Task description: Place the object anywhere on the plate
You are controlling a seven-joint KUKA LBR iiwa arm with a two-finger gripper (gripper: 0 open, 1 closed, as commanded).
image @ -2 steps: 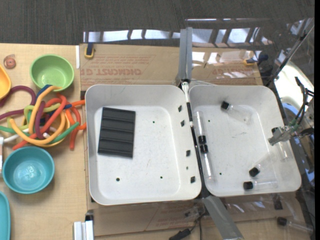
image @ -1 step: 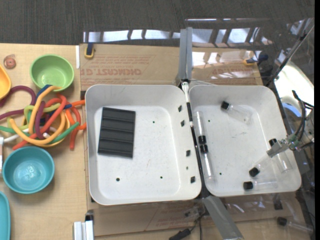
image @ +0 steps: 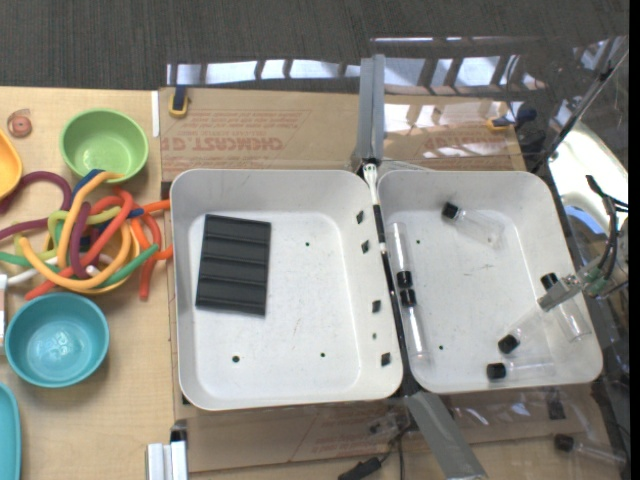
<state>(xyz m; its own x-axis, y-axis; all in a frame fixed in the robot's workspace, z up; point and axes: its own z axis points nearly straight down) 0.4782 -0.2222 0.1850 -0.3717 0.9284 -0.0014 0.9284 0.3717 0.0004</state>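
At the right edge of the right white bin, the gripper, its grasp state indiscernible, sits beside a clear black-capped plastic tube, while the black ribbed rectangular plate lies well apart at the left bin's left edge.

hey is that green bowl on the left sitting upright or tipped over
Upright. The green bowl shows its open mouth and inner floor from above, rim level, on the wooden surface left of the bins.

A black ribbed rectangular plate is seen flat in the left bin. It is placed toward nine o'clock.
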